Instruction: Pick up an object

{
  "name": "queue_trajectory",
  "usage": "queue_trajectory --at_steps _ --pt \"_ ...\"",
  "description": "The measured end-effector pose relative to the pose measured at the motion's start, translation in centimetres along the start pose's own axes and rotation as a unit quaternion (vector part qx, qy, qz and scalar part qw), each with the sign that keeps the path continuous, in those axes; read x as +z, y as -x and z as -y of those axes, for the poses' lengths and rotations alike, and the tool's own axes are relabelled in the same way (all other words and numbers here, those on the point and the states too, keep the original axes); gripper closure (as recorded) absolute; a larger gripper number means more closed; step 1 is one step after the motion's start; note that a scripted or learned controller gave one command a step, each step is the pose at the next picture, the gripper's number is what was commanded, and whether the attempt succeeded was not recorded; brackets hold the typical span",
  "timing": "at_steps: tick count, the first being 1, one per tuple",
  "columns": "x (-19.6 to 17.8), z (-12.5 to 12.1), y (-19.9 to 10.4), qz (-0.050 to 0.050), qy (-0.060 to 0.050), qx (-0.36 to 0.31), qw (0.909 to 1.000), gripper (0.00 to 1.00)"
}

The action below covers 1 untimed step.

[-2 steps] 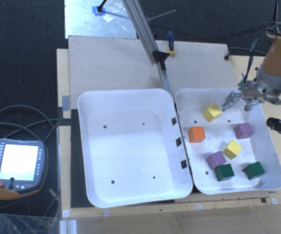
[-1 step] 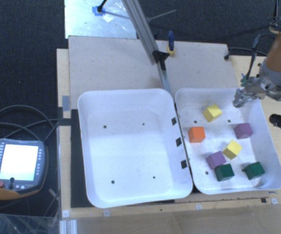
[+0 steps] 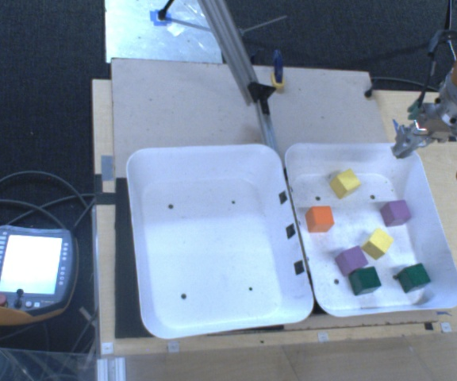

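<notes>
Claw (image 3: 404, 144) over the right white bin's (image 3: 435, 213) upper-right rim — grip state unreadable, nothing visibly held — nearest target the small yellow cube (image 3: 344, 182), down-left of it.

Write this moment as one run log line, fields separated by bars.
phase: approach | gripper: above right bin back corner, holds nothing | blocks: seven in right bin | nearest: yellow block

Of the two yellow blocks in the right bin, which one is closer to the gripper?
The yellow block near the bin's far edge is closer to the gripper. The other yellow block lies lower, between the two purple blocks.
</notes>
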<state>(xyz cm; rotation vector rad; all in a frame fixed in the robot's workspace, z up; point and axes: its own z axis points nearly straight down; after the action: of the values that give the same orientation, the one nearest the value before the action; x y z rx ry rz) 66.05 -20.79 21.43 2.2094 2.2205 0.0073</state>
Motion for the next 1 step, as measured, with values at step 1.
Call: queue_trajectory --at_steps 1 --pt "-5.46 -0.24 0.07 0.0 0.0 0.0 1.0 1.0"
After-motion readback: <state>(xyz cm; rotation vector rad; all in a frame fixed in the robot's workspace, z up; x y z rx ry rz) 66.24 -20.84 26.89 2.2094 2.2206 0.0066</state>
